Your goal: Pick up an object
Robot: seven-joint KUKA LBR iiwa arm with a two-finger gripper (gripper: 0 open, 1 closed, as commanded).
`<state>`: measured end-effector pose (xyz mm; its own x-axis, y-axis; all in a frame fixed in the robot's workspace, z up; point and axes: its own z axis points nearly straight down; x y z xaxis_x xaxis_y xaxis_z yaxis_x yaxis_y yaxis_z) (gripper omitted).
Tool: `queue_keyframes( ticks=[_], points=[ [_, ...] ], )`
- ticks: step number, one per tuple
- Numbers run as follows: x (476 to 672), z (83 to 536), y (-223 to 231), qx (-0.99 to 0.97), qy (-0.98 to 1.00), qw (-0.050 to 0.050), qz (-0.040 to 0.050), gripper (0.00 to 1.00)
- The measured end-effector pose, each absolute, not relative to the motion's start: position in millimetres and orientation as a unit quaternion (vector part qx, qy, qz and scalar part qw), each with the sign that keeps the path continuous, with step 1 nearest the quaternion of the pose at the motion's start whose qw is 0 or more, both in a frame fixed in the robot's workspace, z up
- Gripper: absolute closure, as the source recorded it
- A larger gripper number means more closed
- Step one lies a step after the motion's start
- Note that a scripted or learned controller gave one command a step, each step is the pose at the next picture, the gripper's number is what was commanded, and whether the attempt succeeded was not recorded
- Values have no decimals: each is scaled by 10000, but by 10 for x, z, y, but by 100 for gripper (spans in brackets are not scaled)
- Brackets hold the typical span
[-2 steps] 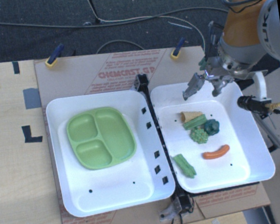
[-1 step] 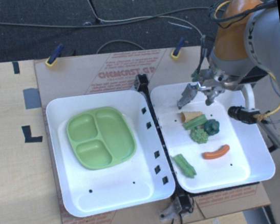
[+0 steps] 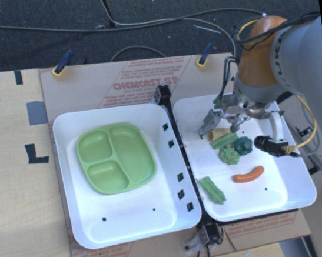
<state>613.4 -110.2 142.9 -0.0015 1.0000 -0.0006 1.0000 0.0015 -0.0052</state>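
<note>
I see a green divided plate (image 3: 116, 157) lying flat in the left white bin (image 3: 79, 225), toward its far side. Both bins sit on a brown cardboard sheet (image 3: 136, 81), held by two blue-and-yellow clamps (image 3: 62, 62) at its far edge. Black cables (image 3: 134, 23) cross the dark floor beyond.

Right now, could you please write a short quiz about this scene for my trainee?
1. True or false: the green divided plate lies in the left bin.
2. Which item lies nearest the right bin's front edge: A) broccoli, B) orange sausage, C) green pickle?
3. Fill in: the tool hovers over the ____ bin.

Key: 1 true; 2 C; 3 right.
</note>
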Motion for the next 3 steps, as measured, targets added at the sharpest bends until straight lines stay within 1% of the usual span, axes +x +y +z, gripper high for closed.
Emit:
queue_keyframes(
  ticks=[1,2,3],
  points=[
    [6133,906,-1096,-7064,-7078,-1,11,0],
    [6143,1035,-1088,-7059,-7083,-10,0,100],
    [6156,1457,-1053,-7065,-7077,-6,-6,100]
  ],
)
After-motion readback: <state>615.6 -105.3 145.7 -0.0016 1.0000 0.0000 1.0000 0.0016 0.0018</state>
